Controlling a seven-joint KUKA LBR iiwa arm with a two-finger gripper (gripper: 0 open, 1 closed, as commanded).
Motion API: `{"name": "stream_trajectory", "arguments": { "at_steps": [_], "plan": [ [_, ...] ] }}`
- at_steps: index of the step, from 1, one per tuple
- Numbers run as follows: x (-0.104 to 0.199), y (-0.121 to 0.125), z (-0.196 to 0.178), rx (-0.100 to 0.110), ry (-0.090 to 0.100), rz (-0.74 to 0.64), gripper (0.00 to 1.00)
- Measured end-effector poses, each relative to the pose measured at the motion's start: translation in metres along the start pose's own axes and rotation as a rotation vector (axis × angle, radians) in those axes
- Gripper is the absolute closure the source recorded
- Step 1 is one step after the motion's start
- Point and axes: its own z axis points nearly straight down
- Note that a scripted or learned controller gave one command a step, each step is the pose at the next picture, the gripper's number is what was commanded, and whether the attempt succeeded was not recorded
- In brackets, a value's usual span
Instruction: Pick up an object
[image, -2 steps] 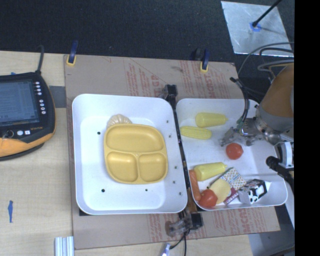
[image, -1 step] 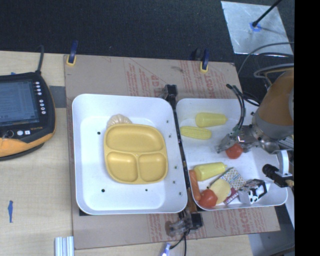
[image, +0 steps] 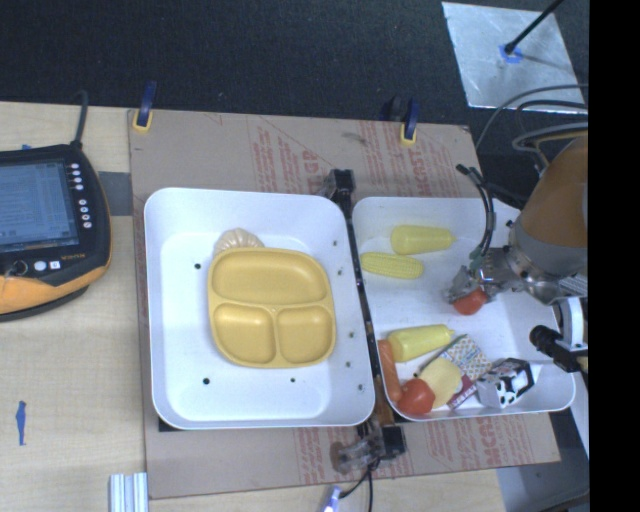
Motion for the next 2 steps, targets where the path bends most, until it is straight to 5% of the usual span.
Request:
{"name": "stream_trajectory", "arguments": {
  "at_steps": [1, 2],
  "plan": [
    [0.055, 0.057, 0.010, -0.003, 0.000, 0.002, 1.00],
    [0.121, 0.037, -0.091, -0.005, 0.002, 0.004, 1.00]
  ]
}}
